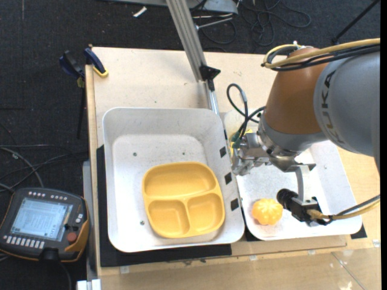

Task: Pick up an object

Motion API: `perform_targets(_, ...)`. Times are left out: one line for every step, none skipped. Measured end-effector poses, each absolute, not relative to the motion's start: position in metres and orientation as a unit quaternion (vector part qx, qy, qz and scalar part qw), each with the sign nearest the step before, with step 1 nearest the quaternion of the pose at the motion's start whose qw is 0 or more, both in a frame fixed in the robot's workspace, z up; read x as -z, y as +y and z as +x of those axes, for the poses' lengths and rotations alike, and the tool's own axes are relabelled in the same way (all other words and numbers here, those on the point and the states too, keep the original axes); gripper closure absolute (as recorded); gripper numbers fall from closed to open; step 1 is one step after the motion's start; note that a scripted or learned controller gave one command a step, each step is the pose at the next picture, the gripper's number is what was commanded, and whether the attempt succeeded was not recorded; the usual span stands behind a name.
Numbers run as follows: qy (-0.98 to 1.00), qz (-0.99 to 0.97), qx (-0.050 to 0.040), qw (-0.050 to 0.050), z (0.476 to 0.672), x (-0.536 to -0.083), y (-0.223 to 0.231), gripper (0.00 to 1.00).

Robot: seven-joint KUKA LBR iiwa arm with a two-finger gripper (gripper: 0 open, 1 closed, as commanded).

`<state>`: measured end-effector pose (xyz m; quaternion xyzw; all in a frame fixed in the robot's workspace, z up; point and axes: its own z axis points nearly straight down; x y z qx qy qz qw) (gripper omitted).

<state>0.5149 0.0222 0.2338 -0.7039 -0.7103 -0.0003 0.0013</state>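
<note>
While the left bin [121,132] holds a yellow tray [181,199], the right bin [338,180] holds an orange ball [266,211]; pincer state unclear.

Teach pendant [42,222] on the floor left of the table [145,77]; blue-and-yellow clamp [91,62] at its far-left corner.

Robotics lab, teach pendant [42,223] on floor, loose cables [272,14], plywood bench [145,77], clamp [81,62]

Matt, speckled white plastic bins [121,125] on a pale, wood-like table [145,77]; smooth yellow plastic divided tray [181,198]; dimpled orange-yellow fruit [266,212]; glossy grey and orange arm [326,101] shell; brushed metal rail [187,32].
</note>
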Motion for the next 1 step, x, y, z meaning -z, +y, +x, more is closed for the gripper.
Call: perform_targets(-0.71,-0.704,-0.0002,0.001,0.5164,-0.2236,0.0753,1.0)
